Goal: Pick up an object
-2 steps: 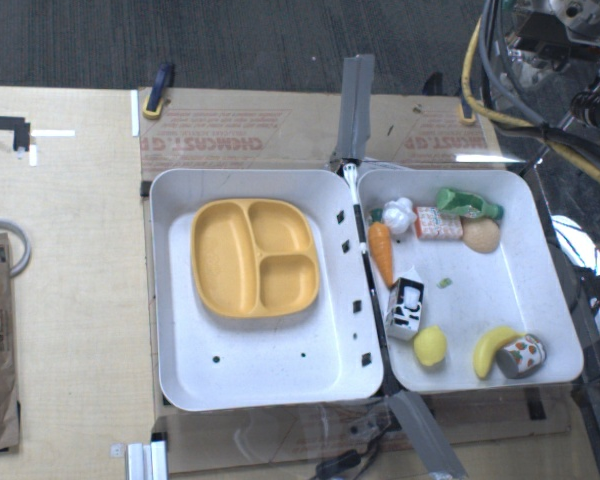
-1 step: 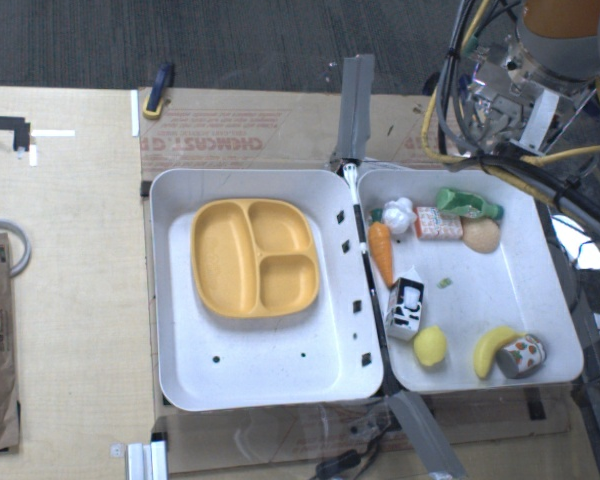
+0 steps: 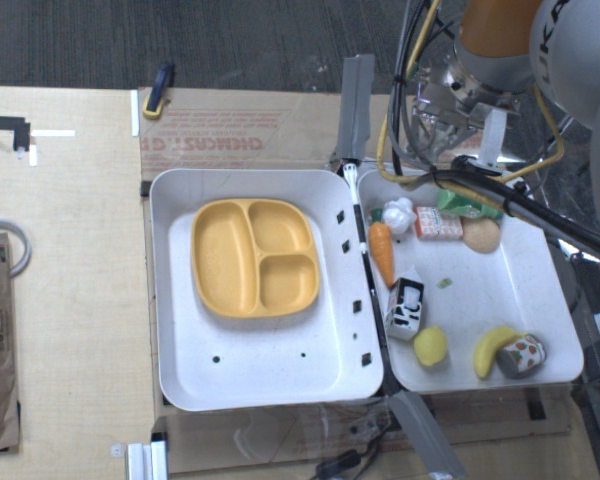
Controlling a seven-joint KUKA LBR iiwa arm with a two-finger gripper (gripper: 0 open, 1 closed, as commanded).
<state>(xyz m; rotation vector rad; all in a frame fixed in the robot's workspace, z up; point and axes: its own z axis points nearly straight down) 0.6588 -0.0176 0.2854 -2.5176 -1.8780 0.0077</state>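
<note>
Yellow divided plate [image 3: 255,258] in left bin [image 3: 180,368]. Carrot [image 3: 382,252], lemon [image 3: 431,346], banana [image 3: 493,349] and small carton [image 3: 439,225] in right bin [image 3: 540,298]. Gripper [image 3: 450,133] above right bin's far edge.

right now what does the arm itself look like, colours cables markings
The arm is grey with a broad orange band above the wrist and dark KUKA lettering on its casing. Yellow and black cables loop down beside it to a metallic wrist assembly.

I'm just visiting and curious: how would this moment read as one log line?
arm: above right bin back edge | gripper: holding nothing visible | left bin: yellow tray | right bin: carrot, lemon, banana
</note>
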